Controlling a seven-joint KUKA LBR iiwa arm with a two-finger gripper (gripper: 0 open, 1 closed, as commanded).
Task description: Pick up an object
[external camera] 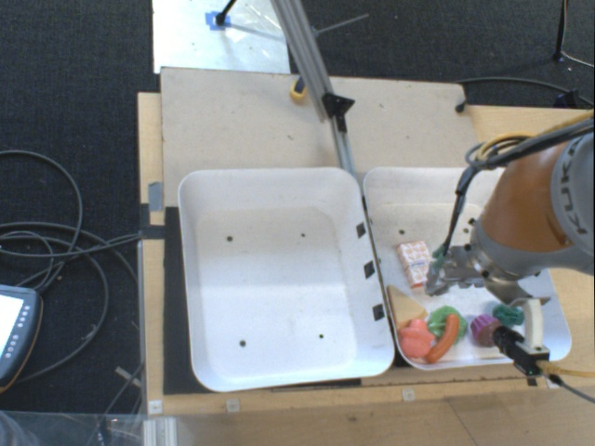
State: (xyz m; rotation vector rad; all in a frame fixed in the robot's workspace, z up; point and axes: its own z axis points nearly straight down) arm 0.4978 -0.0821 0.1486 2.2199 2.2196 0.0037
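Observation:
The right bin [409,191] holds several small items near its front. A small pink-and-white carton [414,261] lies by the bin's left side. A tan wedge [404,300], a red-orange piece [417,338], an orange carrot-like stick [443,336] with green [441,317], a purple item [483,328] and a teal item [508,315] cluster at the front. My gripper [441,279] hangs low over the bin, just right of the carton and above the green and orange pieces. Nothing shows between its fingers.
The left bin [270,277] sits beside the right one, sharing a middle wall with black clips [368,269]. A grey pole [311,54] slants across the back of the bench. Cables and a pendant [14,328] lie on the floor at left.

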